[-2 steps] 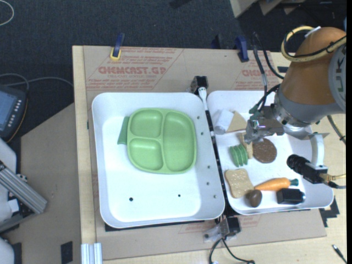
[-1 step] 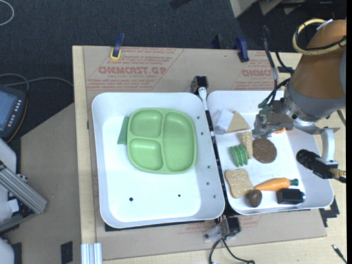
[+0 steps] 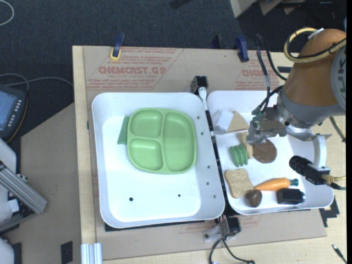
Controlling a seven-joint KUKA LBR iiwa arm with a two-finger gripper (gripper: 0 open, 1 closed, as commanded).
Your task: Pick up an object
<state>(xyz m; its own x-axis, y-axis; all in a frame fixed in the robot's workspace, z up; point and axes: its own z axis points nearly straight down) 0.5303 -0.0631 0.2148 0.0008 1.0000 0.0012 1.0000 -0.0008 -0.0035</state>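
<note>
Camera view looks down at a slant on a tabletop (image 3: 137,70) covered with brown board printed with red lettering, carrying two shallow white bins side by side. The left bin (image 3: 159,194) holds a pale green divided plate (image 3: 162,141) with three compartments, lying flat toward the bin's upper half.

The right bin (image 3: 236,100) holds a scatter of toy food. Near its upper left corner a small white and grey piece (image 3: 223,120) lies touching a tan wedge (image 3: 238,121). Below them is a green ridged piece (image 3: 239,154), and just to its right a round brown disc (image 3: 265,152). Lower down lies a speckled bread slice (image 3: 238,181), with a brown rounded lump (image 3: 253,198) at its lower right corner. An orange carrot (image 3: 272,184) lies crosswise beside them, and a black block (image 3: 290,196) sits just below the carrot's green end.

The arm (image 3: 313,76) reaches in from the right, its orange section above the right bin. The gripper (image 3: 259,136) points down over the middle of that bin, directly above the upper edge of the brown disc and just right of the tan wedge. From this angle I cannot tell whether it is open or closed, nor whether it touches the disc; nothing can be seen held in it.
</note>
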